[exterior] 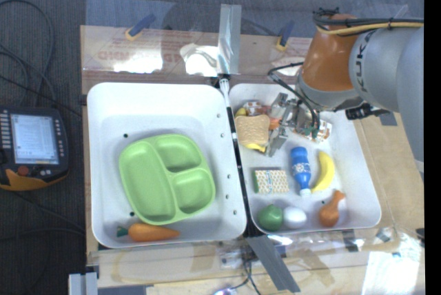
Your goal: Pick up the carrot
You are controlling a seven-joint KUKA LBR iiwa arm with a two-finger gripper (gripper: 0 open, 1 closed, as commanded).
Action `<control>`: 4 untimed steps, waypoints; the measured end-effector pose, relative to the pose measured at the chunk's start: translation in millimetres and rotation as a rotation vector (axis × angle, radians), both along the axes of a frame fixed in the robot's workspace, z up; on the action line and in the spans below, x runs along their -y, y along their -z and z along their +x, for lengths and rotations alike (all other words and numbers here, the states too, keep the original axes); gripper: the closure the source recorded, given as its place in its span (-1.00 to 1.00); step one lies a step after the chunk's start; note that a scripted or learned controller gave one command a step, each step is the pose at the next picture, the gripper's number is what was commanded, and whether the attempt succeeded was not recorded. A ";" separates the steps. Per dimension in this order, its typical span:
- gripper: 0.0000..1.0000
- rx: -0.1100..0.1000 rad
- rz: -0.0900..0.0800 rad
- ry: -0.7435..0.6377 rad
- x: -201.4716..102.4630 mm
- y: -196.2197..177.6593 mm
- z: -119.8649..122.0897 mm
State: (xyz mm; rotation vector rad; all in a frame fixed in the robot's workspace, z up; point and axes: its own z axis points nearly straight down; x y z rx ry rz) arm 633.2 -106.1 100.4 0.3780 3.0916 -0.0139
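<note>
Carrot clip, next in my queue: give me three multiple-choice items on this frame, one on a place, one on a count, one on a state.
1. Where does the carrot lie?
A. In the left bin, at its near edge
B. In the right bin beside the banana
C. On the green plate

2. How many compartments does the green plate have?
A. Two
B. Three
C. Five

3. What is the gripper doing?
A. Holding the carrot
B. Hanging over the right bin, away from the carrot
C. Resting on the green plate

Answers:
1 A: it lies below the plate in the left bin.
2 B: three hollows show.
3 B: it is above the right bin, near the blue bottle.
</note>
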 end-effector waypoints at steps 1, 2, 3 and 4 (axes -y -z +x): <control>1.00 0.025 -0.007 -0.001 1.2 -15.4 6.0; 1.00 -0.025 0.006 -0.344 -7.0 -51.3 -47.0; 1.00 -0.022 0.003 -0.545 -9.7 -170.9 -72.4; 1.00 -0.022 -0.003 -0.960 -37.5 -230.1 -89.6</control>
